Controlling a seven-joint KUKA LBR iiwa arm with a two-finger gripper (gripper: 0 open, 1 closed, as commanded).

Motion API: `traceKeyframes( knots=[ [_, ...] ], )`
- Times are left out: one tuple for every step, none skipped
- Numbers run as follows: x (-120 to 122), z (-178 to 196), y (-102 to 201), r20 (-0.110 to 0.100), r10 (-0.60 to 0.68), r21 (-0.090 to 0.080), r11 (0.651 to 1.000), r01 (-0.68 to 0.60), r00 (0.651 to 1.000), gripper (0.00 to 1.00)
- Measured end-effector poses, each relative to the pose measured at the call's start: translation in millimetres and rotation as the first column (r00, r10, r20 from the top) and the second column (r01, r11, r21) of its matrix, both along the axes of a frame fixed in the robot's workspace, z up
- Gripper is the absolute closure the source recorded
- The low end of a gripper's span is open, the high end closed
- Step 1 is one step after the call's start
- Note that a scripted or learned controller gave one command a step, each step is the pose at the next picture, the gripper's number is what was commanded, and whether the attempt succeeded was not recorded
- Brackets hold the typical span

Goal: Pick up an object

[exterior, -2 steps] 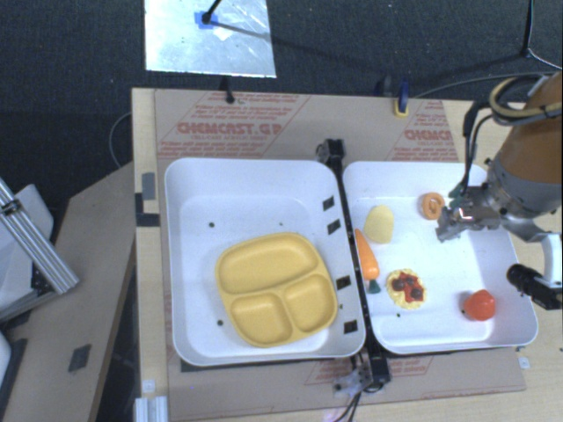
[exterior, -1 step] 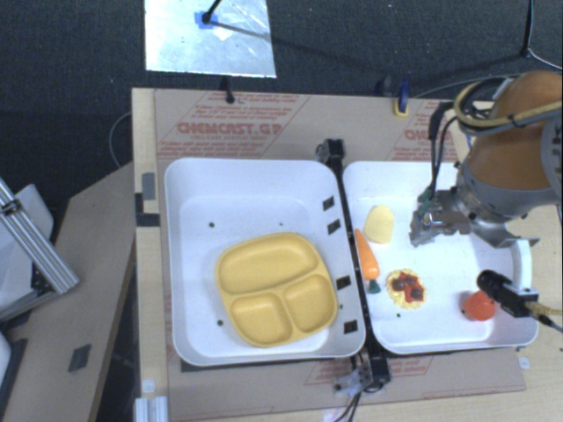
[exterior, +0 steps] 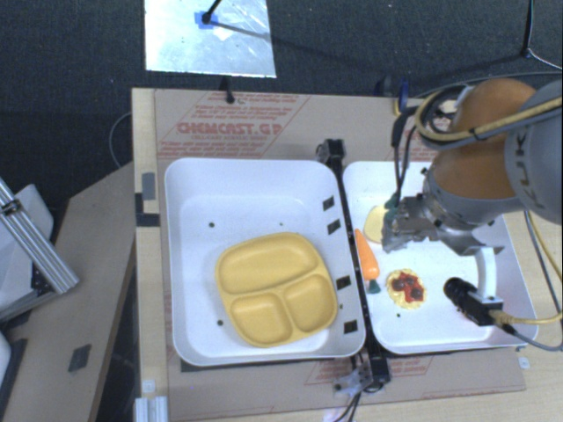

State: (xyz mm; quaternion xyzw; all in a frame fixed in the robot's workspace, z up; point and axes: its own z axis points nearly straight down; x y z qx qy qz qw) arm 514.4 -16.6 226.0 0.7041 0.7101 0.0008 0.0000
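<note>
— Three small toys lying in the right bin [exterior: 422,328], none lifted. Nearest: a round flat piece with red topping [exterior: 406,288], resting on the bin floor.

— And at the same depth on the other side?

— In the left bin [exterior: 202,200], a yellow divided tray [exterior: 277,290], lying flat, well apart from the gripper [exterior: 403,229].

— Further in?

— Just beyond the round piece, an orange carrot [exterior: 367,255], close against the wall shared with the left bin. Then a pale yellow piece [exterior: 375,222], partly hidden under the gripper.

— Holding something, then?

— Cannot tell. Lowered close over the pale yellow piece, perhaps touching it, but too dark and blurred to say whether released or clenched. Nothing seen inside the grip.

— So how far along?

— Probably at the reaching or closing step. Seems finished with the approach; not confirmed as grasping; left to do: raising one toy clear of the bin.

— And behind?

— Printed cardboard [exterior: 237,117] beyond both bins, and farthest, a shiny sheet [exterior: 209,25].
</note>
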Motion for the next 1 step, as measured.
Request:
traceKeyframes(
  knots=[
    [0.9, -10.2, 56.7, -0.001, 0.001, 0.0, 1.0, -0.001, 1.0, 1.0]
  ],
)
